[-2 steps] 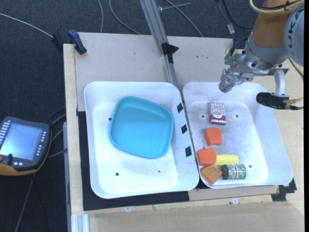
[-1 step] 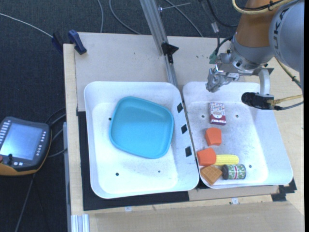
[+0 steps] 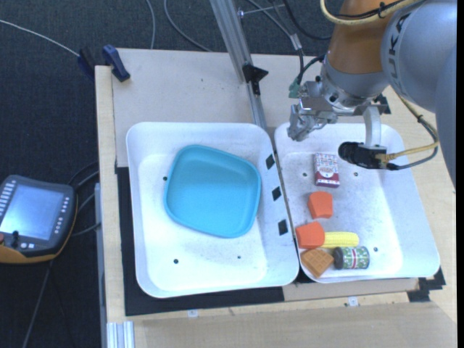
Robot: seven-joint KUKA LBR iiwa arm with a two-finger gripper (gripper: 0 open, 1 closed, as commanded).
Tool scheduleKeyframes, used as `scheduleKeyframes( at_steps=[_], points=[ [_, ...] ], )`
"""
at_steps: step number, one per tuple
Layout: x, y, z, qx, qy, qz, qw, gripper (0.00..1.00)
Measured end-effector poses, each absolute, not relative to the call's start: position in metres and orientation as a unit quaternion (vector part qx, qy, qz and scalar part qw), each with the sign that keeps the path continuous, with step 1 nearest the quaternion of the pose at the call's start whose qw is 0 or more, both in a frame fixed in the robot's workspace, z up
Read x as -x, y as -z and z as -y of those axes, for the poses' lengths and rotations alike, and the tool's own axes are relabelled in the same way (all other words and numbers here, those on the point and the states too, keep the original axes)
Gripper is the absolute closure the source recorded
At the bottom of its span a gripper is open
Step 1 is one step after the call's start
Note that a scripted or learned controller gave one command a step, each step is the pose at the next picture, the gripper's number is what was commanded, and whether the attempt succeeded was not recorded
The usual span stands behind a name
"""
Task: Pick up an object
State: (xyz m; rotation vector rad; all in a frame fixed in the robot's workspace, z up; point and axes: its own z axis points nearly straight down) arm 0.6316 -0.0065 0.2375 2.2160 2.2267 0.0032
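Small can [image 3: 351,257], corn [image 3: 339,239], waffle [image 3: 317,261] lying lower right; gripper [image 3: 299,129] hovering upper centre, grip state indiscernible; blue plate [image 3: 212,190] occupying left bin [image 3: 145,201].

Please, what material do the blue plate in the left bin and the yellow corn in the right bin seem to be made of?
The square light blue plate looks like moulded plastic: one even colour, a smooth surface with a soft sheen and rounded corners. The small yellow corn cob is probably a plastic toy, judging by its uniform bright yellow and glossy look; it is too small to be sure.
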Motion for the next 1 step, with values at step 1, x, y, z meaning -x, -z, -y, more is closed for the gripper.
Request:
scheduleKeyframes(
  at_steps=[1],
  points=[
    [-0.6213, -0.2276, -0.0485, -0.705, -0.0003, -0.709, -0.001, 1.00]
  ],
)
